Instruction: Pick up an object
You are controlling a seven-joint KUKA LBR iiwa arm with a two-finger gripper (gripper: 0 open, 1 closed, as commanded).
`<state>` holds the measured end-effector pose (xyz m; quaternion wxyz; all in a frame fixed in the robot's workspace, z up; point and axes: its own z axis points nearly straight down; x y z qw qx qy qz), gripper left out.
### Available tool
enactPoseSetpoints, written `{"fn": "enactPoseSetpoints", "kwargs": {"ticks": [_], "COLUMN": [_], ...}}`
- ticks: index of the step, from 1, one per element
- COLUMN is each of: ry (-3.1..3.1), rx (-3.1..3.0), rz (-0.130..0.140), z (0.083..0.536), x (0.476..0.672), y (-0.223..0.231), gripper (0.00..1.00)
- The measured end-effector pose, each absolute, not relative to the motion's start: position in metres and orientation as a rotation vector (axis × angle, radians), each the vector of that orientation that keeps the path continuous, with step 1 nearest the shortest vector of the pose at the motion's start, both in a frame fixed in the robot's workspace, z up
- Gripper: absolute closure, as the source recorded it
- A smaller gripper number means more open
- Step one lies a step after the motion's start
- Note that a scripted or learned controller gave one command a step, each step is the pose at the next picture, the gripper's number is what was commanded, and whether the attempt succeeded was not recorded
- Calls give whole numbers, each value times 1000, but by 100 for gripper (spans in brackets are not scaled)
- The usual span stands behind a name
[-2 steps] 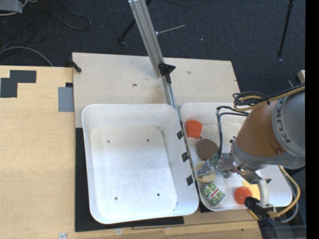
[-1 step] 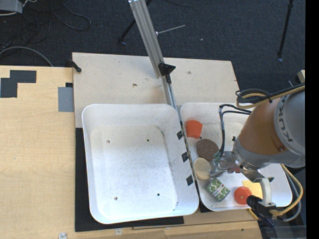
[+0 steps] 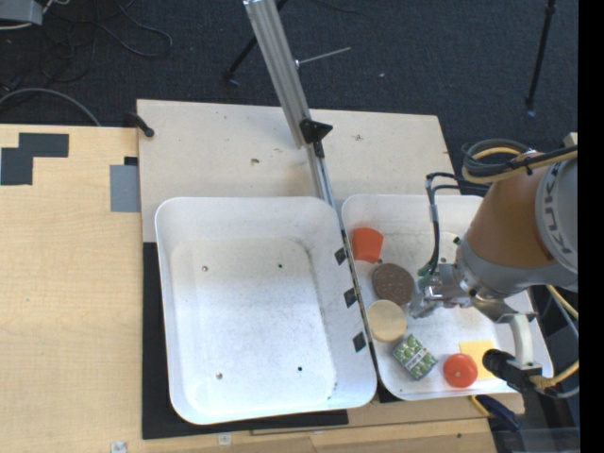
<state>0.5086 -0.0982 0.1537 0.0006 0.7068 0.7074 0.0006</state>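
Matt white plastic bins [image 3: 245,385] sit on a pale wooden table [image 3: 66,281]; the ridged bar [image 3: 278,64] at upper centre looks like brushed metal, perhaps aluminium.

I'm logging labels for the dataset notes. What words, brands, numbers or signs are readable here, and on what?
"KU": large dark letters, cut off at the frame edge, on the grey arm above its orange band.
Green box in the right bin: a white pattern or print, too small and blurred to read.
Nothing readable on the orange cup, brown disc or red ball.
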Motion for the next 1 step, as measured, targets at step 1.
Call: {"fn": "enactPoseSetpoints", "kwargs": {"ticks": [1], "ry": [2221], "rx": [2219], "rz": [2], "z": [206], "x": [510], "y": [-99], "gripper": [100]}}
